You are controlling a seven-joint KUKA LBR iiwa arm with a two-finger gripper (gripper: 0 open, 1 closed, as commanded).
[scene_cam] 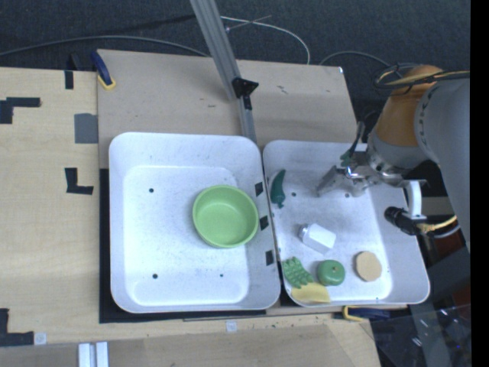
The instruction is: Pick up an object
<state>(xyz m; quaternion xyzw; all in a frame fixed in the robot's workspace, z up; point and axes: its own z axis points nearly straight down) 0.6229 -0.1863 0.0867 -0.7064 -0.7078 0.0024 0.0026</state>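
while the claw (pixel 341 180) hangs over the top of the right bin (pixel 397 281) with its fingers spread and nothing between them, a white block (pixel 317 237) lies below it, near a green ball (pixel 331 272) and a tan disc (pixel 368 266). a green bowl (pixel 225 216) sits in the left bin (pixel 137 205).

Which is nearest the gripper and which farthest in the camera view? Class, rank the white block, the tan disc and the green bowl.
Measured from the gripper:
1. White block, right bin, just below the gripper.
2. Tan disc, lower right of the right bin.
3. Green bowl, left bin.
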